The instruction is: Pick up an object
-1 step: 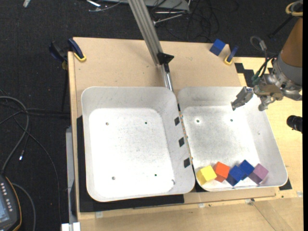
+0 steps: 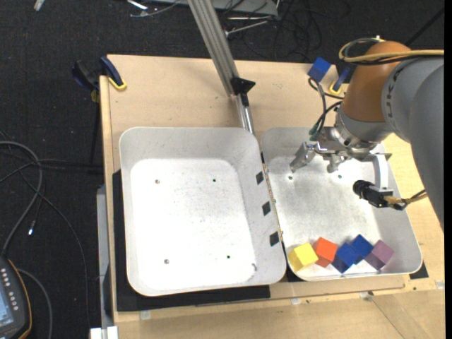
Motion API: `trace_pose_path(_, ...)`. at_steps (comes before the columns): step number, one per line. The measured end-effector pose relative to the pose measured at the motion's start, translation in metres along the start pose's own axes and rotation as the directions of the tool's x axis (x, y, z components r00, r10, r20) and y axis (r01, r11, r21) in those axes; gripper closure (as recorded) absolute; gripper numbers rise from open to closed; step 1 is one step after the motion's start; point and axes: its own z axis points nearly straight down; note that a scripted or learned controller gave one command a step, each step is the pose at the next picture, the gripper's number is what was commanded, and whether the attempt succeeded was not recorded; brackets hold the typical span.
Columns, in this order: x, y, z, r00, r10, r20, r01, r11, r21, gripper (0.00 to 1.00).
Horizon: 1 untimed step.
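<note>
Tabletop (image 2: 176, 83) carried two shallow white bins side by side. Left bin (image 2: 141, 143) sat at centre-left of the frame; right bin (image 2: 311, 189) at centre-right. Arm (image 2: 395, 83) entered from the upper right, its orange band above the wrist.

Claw (image 2: 319, 158) hung over the upper part of the right bin, fingers spread apart with nothing between them. Candidate objects lay in a row along the lower edge of the right bin, well apart from the claw: yellow block (image 2: 304, 256), orange block (image 2: 325, 250), blue block (image 2: 352, 252), purple block (image 2: 379, 254).

Judgement: approach stage, no grasp yet. The blocks sat touching or nearly so, tight to the bin wall. Best target was probably an end block, yellow or purple, with fingers aligned so that one side slid into free space; the wall and neighbours could block a finger.

Surroundings: a metal pole (image 2: 212, 37) slanted from top centre toward the bins; a blue clamp (image 2: 95, 73) at the tabletop's upper left corner.
</note>
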Motion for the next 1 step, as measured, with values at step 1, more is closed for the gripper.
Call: trace_pose_path(1, 0.0308, -0.0805, -0.0744, 1.000, 0.006, -0.001, -0.006, 1.000, -0.006, 0.00)
